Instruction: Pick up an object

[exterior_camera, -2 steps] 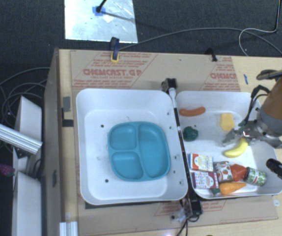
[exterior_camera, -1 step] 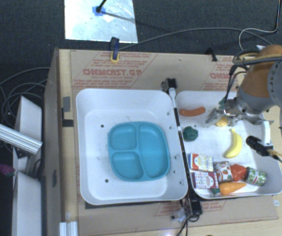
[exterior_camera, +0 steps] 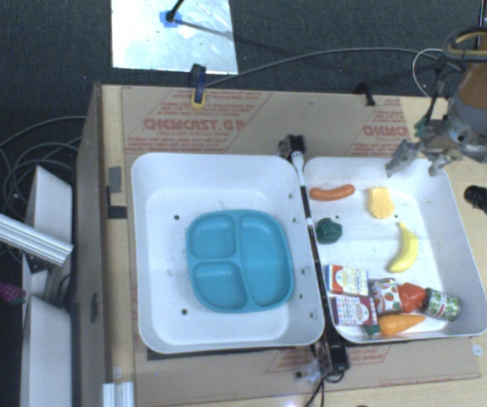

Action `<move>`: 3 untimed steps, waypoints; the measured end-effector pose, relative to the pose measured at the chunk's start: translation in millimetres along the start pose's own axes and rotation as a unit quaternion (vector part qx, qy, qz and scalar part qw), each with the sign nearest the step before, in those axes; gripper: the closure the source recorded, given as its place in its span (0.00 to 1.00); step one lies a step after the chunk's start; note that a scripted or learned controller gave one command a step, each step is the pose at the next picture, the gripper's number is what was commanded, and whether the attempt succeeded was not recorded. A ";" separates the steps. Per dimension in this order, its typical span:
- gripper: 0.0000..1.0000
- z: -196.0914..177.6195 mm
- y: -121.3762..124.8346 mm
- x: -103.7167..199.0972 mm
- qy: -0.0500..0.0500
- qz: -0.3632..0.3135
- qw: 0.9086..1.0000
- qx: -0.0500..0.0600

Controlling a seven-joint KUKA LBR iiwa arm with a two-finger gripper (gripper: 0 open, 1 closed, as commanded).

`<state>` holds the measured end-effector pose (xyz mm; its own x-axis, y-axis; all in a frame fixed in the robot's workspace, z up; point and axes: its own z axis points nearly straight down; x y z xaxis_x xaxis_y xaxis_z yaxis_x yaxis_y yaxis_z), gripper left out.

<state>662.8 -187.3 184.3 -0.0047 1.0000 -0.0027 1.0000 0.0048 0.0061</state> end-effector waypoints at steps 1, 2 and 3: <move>0.00 80.8 4.9 8.8 0.001 0.000 1.000 0.004; 0.00 73.0 -6.5 38.6 0.001 0.000 1.000 0.001; 0.00 93.8 -8.4 41.3 0.001 0.000 1.000 0.002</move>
<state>654.8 -146.2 90.3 -0.0046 1.0000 -0.0009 1.0000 0.0046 0.0016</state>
